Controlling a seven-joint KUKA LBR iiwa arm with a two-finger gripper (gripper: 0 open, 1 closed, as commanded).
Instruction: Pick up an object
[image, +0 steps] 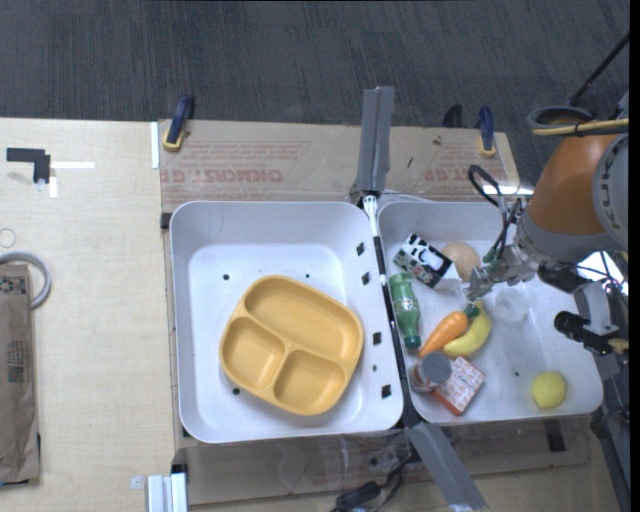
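1. Gripper (478, 288): low in right bin (575, 398), just above banana (468, 338) & carrot (442, 333); finger state — can't tell.
2. Advice: drop straight, straddle one item, avoid bottle (404, 308).
3. Left bin (190, 330): yellow tray (290, 344).
4. Table (90, 330): pale wood; dark floor behind.

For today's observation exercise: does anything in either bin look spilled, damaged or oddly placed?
Nothing looks spilled or broken. The right bin is crowded along its left side: green bottle, carrot, banana and a small box lie on their sides, jumbled closely together. The yellow tray sits skewed in the left bin.
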